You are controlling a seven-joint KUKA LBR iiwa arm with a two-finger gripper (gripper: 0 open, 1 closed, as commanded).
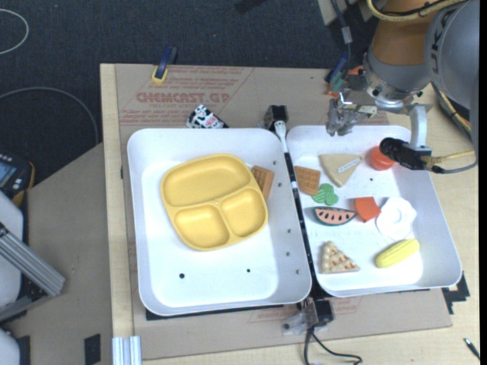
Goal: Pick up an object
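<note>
Left of the red tomato [380, 157] lies the tan cheese wedge [337, 167] in the right bin [445, 226], likely light, stiff and slippery, best pinched across its narrow sides, while the gripper [340, 120] above-left of the tomato hangs empty, slightly parted.

Glossy yellow plastic tray [213, 201], smooth white plastic bins [144, 226], matt cardboard bench [122, 97]
</note>
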